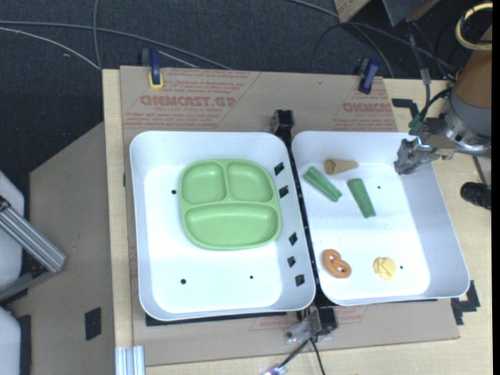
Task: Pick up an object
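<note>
We see open floor in the right bin (437,233) between the two green sticks (344,190) above and the pretzel (337,264) and yellow piece (384,267) below, while the green divided plate (230,203) crowds the left bin (156,272).

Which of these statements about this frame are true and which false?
1. The green divided plate lies in the left bin. True.
2. The pretzel rests on the plate. False: it lies in the right bin, near the front.
3. Two green sticks lie in the right bin. True.
4. The claw holds the yellow piece. False: that piece lies on the bin floor, apart from the claw.
5. The claw is at the right bin's far right corner. True.
</note>
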You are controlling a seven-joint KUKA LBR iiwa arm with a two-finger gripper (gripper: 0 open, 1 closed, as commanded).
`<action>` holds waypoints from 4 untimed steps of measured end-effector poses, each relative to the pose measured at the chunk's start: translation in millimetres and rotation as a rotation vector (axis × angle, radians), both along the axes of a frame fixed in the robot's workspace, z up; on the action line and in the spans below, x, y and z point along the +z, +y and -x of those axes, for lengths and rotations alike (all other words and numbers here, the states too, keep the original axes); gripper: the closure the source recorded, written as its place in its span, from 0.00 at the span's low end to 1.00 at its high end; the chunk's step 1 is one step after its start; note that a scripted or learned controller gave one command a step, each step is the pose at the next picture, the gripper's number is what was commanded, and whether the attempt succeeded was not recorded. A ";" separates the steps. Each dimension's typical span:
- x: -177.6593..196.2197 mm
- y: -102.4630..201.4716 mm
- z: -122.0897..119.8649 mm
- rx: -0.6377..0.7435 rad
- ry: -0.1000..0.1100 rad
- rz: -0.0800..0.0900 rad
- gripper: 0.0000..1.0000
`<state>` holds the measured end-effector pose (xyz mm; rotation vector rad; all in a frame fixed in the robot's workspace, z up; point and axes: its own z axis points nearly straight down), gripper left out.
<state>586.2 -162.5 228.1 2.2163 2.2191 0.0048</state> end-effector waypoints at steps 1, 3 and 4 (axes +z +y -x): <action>6.4 61.7 -12.3 0.006 0.003 -0.004 1.00; 0.4 160.6 -34.7 0.004 0.007 -0.003 1.00; -6.9 210.4 -45.4 0.003 0.004 -0.002 1.00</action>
